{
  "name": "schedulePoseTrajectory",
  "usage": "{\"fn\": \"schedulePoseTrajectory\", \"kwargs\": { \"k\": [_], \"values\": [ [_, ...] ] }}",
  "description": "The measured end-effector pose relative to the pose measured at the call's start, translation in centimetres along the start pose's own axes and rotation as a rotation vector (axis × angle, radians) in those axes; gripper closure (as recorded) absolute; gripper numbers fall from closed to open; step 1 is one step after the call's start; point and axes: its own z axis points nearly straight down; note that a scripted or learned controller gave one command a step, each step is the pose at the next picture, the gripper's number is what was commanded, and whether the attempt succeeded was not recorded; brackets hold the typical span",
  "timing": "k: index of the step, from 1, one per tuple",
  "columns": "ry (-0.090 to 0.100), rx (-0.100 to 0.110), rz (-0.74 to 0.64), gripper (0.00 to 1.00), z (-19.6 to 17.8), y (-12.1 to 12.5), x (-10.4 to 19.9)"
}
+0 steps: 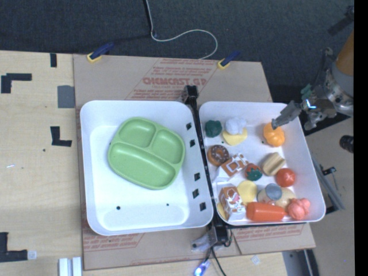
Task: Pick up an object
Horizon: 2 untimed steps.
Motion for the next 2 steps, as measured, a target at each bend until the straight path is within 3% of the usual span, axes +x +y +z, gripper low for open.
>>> {"fn": "schedulePoseTrajectory", "kwargs": {
  "k": [1,2],
  "values": [
    [0.007,0.021,0.006,0.00,16.6,-9.3,-1.2],
    [0.000,-0.012,-0.007,0.00,1.6,-8.8,5.1]
  ]
}}
